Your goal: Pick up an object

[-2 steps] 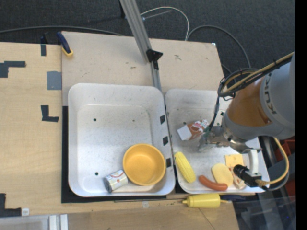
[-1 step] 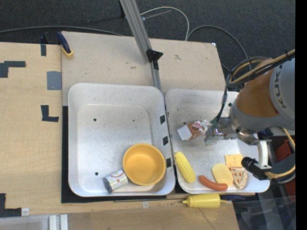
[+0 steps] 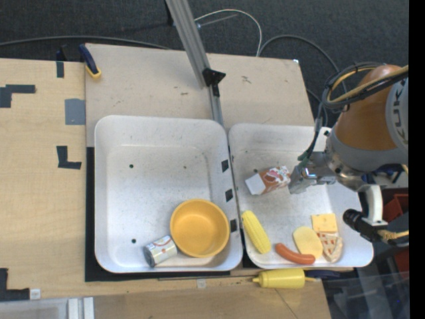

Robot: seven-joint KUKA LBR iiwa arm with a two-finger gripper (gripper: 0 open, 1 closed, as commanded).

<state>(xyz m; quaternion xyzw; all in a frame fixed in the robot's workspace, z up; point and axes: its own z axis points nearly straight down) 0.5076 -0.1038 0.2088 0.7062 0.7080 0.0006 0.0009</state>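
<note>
Reaching in from the right, gripper sits low in right bin, touching a small packet mid-bin; finger state cannot be told. Corn, sausage and pizza slice crowd the near edge. Far half lies open.

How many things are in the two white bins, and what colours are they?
Yellow: 4 (bowl, corn, chip-shaped piece, cheese block)
Red: 1 (sausage)
Red and white: 2 (packet, pizza slice)
Silver: 1 (small can)
Total: 8
A yellow bottle lies outside the bins, so it is not counted.
</note>
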